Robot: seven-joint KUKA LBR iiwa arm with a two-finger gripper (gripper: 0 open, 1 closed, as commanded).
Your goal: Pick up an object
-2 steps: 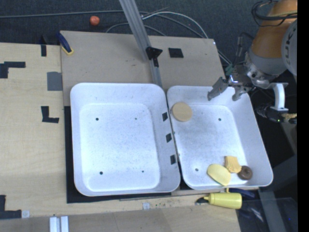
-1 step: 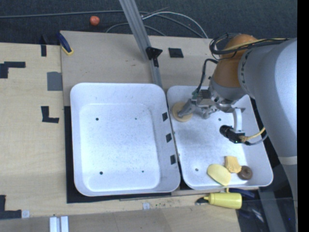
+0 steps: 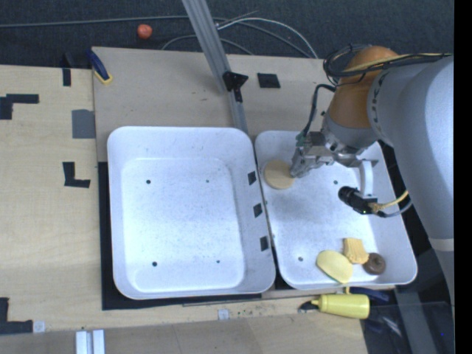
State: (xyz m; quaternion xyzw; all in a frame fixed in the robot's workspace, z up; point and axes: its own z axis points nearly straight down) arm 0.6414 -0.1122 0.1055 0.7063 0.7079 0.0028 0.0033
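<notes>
Reaching in from the right, the gripper is seen low in the right bin, right at the edge of a tan round piece by the bin's left wall. Whether anything is gripped can't be made out tbh. A yellow piece, a waffle-like bit and a brown ring are clustered at the near corner, well apart.

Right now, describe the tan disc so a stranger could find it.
Look in the right bin. At its upper left, by the gripper, lies the tan disc. It is flat, round and alone; the yellow, orange and brown pieces sit together at the bin's near edge.
</notes>
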